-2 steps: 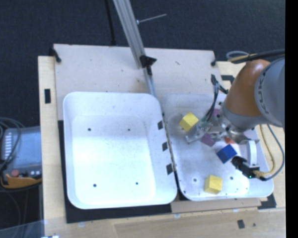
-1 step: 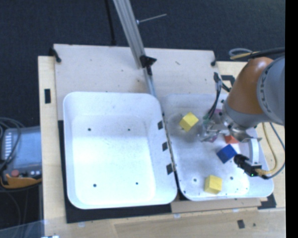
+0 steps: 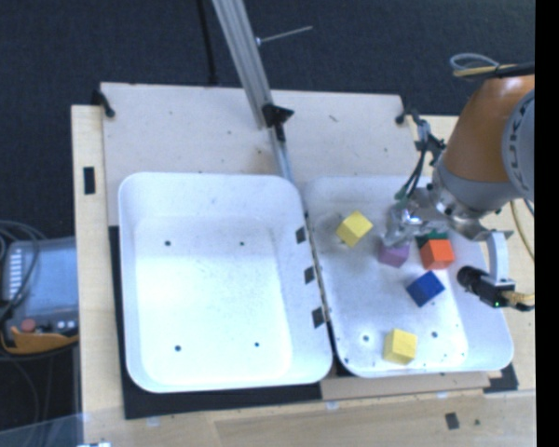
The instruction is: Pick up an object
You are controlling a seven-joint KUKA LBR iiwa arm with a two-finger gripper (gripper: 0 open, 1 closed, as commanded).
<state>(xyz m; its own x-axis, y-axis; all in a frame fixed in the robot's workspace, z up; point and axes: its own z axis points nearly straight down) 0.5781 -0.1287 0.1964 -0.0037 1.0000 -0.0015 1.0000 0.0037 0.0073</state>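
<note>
I have one fixed camera, mounted above the bench [image 3: 214, 128], looking down at a slant. It sits far enough back to take in both white bins: left bin [image 3: 214, 194], right bin [image 3: 484, 347]. Dark floor shows beyond the bench. The arm [image 3: 489, 147] enters from my right.

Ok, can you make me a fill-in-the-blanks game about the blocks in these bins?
1. The blocks all lie in the ____ bin as the camera sees it.
2. The pincer is right above the ____ block.
3. There are two ____ blocks.
4. The blue block lies just below the ____ block.

Missing words: right; purple; yellow; orange
</note>
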